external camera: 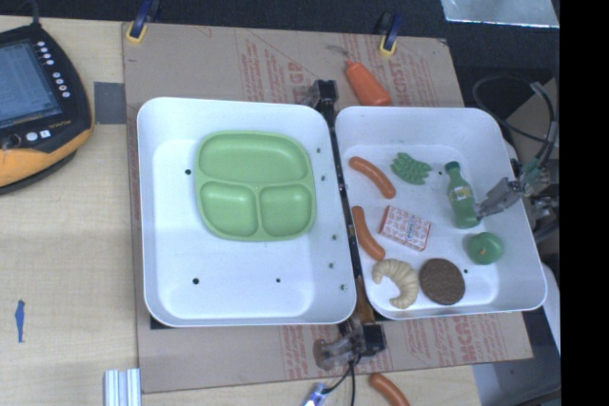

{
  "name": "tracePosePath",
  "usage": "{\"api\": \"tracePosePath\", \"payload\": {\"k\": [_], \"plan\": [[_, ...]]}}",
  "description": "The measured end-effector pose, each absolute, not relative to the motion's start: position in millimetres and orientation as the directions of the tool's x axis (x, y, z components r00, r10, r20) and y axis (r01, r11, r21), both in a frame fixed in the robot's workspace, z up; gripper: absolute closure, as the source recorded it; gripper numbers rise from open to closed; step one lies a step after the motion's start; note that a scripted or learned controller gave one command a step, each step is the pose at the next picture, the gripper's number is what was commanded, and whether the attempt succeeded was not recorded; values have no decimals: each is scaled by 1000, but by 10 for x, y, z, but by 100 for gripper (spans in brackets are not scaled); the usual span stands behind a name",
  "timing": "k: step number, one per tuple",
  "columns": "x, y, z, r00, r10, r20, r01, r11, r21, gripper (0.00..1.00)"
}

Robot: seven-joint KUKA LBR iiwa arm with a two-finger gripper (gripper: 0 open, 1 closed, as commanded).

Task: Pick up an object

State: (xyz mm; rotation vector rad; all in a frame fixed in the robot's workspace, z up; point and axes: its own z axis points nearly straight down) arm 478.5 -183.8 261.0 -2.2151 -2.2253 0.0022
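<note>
Left bin [152, 204]: shallow white plastic, holding a pale green 3-compartment plate [255, 184] in its upper middle.
Right bin [519, 295]: shallow white plastic, set directly beside the left bin, holding 8 small items.
Gripper [497, 198]: grey metal, entering at the right edge of the right bin, tips near the green bottle; finger state impossible to tell at this size.
Green bottle [461, 195]: small plastic, lying in the right part of the right bin, just left of the gripper tips; contact unclear.
Green round piece [484, 248]: apple-like toy, below the bottle, near the right wall.
Leafy green piece [411, 167]: bumpy toy vegetable, upper middle of the right bin.
Upper sausage [371, 176]: orange-red toy, slanted, left of the leafy piece.
Lower sausage [367, 233]: orange-red toy, near the left wall, above the croissant.
Patterned packet [405, 228]: small red-and-white square, centre of the right bin.
Croissant [397, 281]: beige toy pastry, lower left of the right bin.
Brown disc [442, 281]: round flat toy, just right of the croissant.
Outside the bins: orange carrot-shaped toy [366, 84] on the cardboard sheet [238, 62] above the right bin; another orange sausage [389, 389] at the bottom edge; orange-and-grey control pendant [33, 109] at far left on the wooden bench [67, 299].
</note>
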Motion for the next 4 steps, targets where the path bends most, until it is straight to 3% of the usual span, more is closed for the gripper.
{"api": "tracePosePath", "payload": {"k": [1, 2, 3, 4], "plan": [[5180, -1168, 1456, -7, 1000, 0, 1000, 7, -6, 0], [5722, -954, 908, -7, 1000, -1, 1000, 7, -5, 0], [6563, -1025, 922, -4, 1000, 0, 1000, 4, -3, 0], [6598, -1026, 1078, -9, 1000, -1, 1000, 9, 7, 100]]}}
